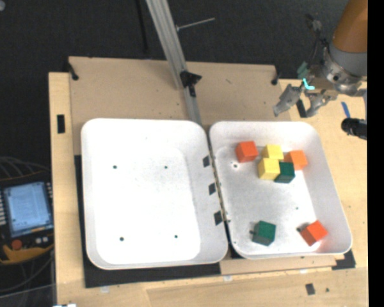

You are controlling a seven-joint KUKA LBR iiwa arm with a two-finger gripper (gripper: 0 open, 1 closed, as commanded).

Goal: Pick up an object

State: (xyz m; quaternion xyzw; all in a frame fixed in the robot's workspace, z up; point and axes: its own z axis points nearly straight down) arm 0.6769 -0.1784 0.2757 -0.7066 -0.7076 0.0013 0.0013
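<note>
Looking down, we see the claw [296, 101] spread apart, grasping nothing, above the far rim of the right bin [328, 171] holding coloured blocks [273, 162].

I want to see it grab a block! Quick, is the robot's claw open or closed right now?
End effector: open, holding nothing, above the back rim of the right bin, away from the blocks.

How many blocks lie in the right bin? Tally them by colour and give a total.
Orange blocks: 3
Yellow blocks: 2
Green blocks: 2
Total: 7
</note>
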